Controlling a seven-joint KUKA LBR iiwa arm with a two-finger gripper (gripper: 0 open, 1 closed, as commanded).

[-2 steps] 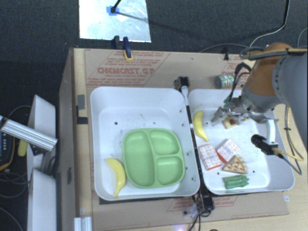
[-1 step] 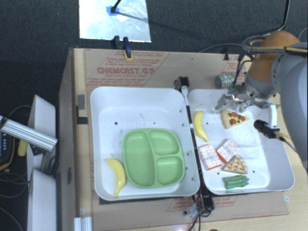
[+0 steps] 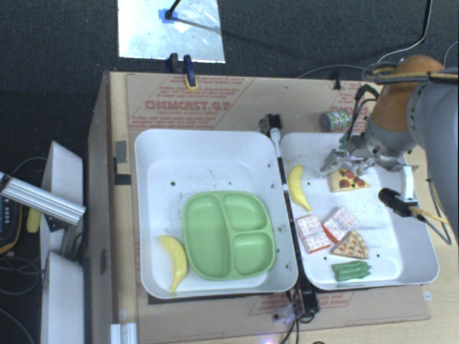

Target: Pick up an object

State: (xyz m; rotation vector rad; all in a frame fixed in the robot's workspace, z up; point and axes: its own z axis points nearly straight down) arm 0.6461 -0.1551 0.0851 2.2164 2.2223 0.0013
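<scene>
Arm: the grey arm (image 3: 430, 113) comes in from the right, its orange band showing above the wrist, and bends down over the far end of the right bin (image 3: 393, 244).
Gripper: the gripper (image 3: 346, 162) sits low over the upper part of the right bin, just above the upper pizza slice (image 3: 349, 182).
Gripper state: from where I stand I cannot tell whether it is open or closed, and I see nothing held in it.
Upper pizza slice: lies flat on the bin floor right under the gripper's tip, close enough that I can't say whether they touch.
Right-bin banana: a yellow banana (image 3: 297, 188) lies along the bin's left wall, left of that slice.
Packets: two red-and-white packets (image 3: 310, 233) (image 3: 339, 223) lie side by side near the middle of the bin, just about touching.
Lower pizza slice: a second slice (image 3: 351, 246) sits just below the right-hand packet.
Green item: a small dark green thing (image 3: 351, 269) lies near the bin's front wall, below the lower slice.
Left bin: the left bin (image 3: 201, 156) holds a green divided plate (image 3: 228, 235), and another banana (image 3: 174, 260) rests against the plate's left edge.
Can: a small can (image 3: 333, 120) lies on its side on the tabletop (image 3: 215, 102), beyond the right bin's far wall.
</scene>
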